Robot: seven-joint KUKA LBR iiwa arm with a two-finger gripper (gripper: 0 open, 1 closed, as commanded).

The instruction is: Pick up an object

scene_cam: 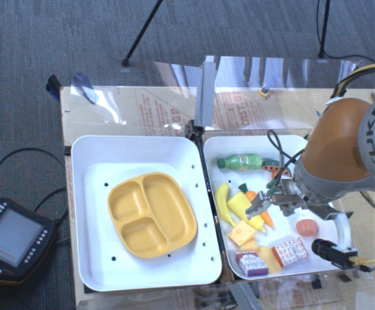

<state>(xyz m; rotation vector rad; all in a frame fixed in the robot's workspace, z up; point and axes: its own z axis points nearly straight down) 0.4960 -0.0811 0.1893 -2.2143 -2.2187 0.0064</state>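
Toy food fills the right shallow white bin (214, 173), and that is where I see my pickable things. From the one overhead camera I make out a green plastic bottle (240, 163) lying on its side near the far wall, a yellow banana (222, 203) along the left wall, and a yellow wedge-shaped piece (239, 205) just beside the banana. A small orange carrot-like piece (267, 220) lies just right of that wedge. Nearer the front I see a pale yellow cheese-like block (242, 233), a small purple and white box (251, 263), a red and white box (290, 252) beside it, and a pink round piece (307, 227) towards the right.

My grey arm with the orange band (339, 144) reaches in from the right and hangs over the right bin. The gripper (258, 204) points leftward, its tip above the yellow wedge and the carrot piece. I cannot tell whether the jaws are open or closed from here; the dark metal blurs into the clutter beneath, and I see nothing clearly caught between them.

The left shallow white bin (84, 173) holds a yellow three-compartment plastic tray (152, 214), lying flat near its middle. Both bins sit side by side on the worktop (136, 112). A black handheld control pendant (13, 237) rests on the grey carpet to the left.
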